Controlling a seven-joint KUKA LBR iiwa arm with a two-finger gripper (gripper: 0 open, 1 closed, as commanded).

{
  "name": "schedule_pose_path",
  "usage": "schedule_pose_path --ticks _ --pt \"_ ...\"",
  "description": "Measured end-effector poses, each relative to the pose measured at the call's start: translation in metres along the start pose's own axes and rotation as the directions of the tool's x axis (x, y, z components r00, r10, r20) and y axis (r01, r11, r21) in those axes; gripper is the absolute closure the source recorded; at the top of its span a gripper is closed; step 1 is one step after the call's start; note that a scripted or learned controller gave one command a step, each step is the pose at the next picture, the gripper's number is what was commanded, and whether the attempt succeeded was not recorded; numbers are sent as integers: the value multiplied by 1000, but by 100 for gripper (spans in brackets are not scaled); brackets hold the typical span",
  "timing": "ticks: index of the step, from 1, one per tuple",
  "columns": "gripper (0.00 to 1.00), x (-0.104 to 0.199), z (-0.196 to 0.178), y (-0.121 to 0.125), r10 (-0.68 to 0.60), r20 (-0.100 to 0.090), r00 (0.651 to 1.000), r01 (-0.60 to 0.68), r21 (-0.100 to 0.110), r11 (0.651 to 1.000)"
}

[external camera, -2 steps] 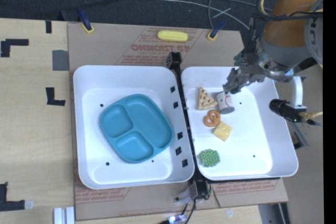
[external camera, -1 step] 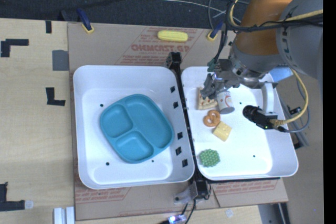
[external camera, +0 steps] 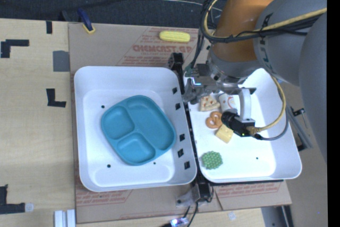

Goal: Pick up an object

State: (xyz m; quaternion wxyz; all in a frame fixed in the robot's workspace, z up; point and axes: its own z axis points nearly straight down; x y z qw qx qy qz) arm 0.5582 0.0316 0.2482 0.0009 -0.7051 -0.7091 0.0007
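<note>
On the left, the left bin (external camera: 85, 87) holds a blue divided plate (external camera: 138, 129), lying flat near the middle. It looks like stiff, light moulded plastic, smooth and probably slippery; a two-finger hold would most likely have to take its raised rim or one of the ridges between compartments, since the broad face offers nothing to pinch.

Beyond the bins, on the far side of the tabletop (external camera: 32, 114), lies a small yellow corn-like piece (external camera: 174, 36), well apart from the arm's working area.

In the right bin (external camera: 276, 167) the small toy food items are clustered towards its left half. Nearest is a green knobbly ball (external camera: 212, 159), probably light and hard, apt to roll if nudged off-centre; pinching across its middle seems best. Just beyond it is a pale yellow wedge (external camera: 224, 133), likely a cheese piece, whose flat sides should give a steady grip. Touching or just beside it is an orange ring (external camera: 214, 120), perhaps a pretzel or doughnut, thin and best taken across its band. Farther still is a pale slice with red marks (external camera: 209, 102), partly covered by the arm.

The tool (external camera: 215, 94) hangs over that far cluster, but the wrist and its cables hide the working end, so I cannot tell its state or whether it has hold of anything. What lies under the arm (external camera: 249, 24) in the bin's far part is hidden too.
</note>
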Motion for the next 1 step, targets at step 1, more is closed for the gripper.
schedule_pose_path --ticks 1 --pt "100 49 23 6 0 0 1000 0 2 1000"
